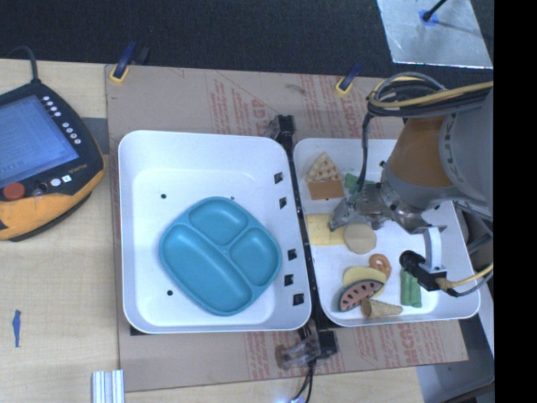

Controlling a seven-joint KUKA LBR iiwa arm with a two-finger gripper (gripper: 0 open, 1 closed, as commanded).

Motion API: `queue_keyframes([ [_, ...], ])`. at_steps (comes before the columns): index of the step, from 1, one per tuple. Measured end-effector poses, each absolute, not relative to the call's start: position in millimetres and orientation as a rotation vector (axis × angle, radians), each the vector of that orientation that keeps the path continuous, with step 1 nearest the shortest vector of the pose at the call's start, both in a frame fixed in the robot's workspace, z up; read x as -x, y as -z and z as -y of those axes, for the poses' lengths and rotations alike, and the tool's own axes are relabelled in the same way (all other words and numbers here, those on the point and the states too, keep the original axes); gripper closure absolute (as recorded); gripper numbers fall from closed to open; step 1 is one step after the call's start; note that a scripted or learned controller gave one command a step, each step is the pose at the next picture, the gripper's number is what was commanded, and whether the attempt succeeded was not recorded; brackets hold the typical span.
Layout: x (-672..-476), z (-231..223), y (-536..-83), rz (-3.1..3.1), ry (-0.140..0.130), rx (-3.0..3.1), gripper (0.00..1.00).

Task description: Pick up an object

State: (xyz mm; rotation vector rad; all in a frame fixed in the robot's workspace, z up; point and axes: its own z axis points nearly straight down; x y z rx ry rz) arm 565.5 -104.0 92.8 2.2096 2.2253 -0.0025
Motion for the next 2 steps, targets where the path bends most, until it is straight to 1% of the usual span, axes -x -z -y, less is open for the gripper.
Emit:
queue_keyframes([
  [1,-577.9,100.5,-93.6,-2.213,0.009,-2.214,0.0],
  [2,-493.0,111.4,-91.3,-2.227,0.012,-2.227,0.0],
])
